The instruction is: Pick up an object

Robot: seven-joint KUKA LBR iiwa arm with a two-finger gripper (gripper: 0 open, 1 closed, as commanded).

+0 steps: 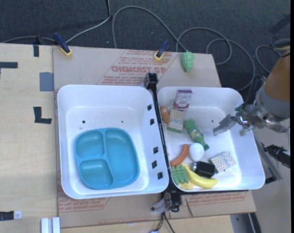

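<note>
i count two white bins, one blue tray, one banana, one green bottle, two small boxes, one carrot.

Both bins are white, and the left one holds a sky-blue divided plate. In the right bin lie a yellow banana, an orange carrot, a green bottle, a white egg and a purple-topped carton (its print too small to read). A green strawberry-shaped toy sits on the tan worktop.
</note>
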